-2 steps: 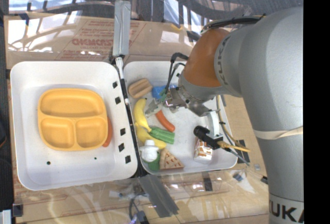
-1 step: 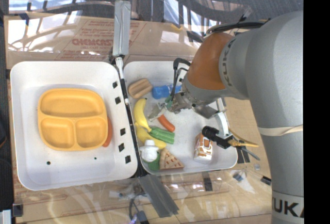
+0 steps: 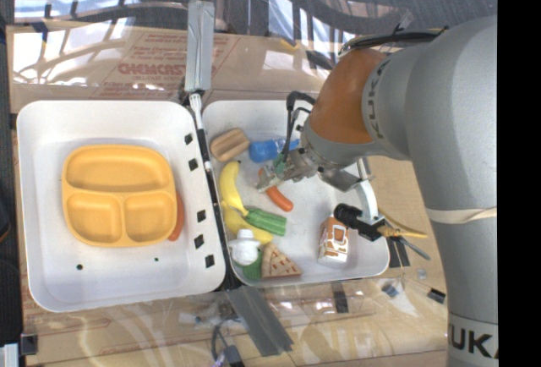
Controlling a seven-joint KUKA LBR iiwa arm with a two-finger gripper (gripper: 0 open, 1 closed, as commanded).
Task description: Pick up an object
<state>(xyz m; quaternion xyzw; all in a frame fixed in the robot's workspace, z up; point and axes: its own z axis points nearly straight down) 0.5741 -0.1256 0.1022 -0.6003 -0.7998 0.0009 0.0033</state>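
Two-finger pincer (image 3: 279, 171) low in right white bin (image 3: 372, 260), open/closed can't tell, small orange plastic carrot (image 3: 280, 199) just below it; nothing visibly lifted, pick prob. still to do.

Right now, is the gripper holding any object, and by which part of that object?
It cannot be told. The gripper is low in the right bin, above the carrot, beside the blue object.

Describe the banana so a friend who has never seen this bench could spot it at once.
Look in the right white bin, the one crowded with toy food. Along its left wall, just below the tan bread roll, lies the banana, running down toward a yellow-green piece. It is the only long, curved, bright yellow thing in that bin.
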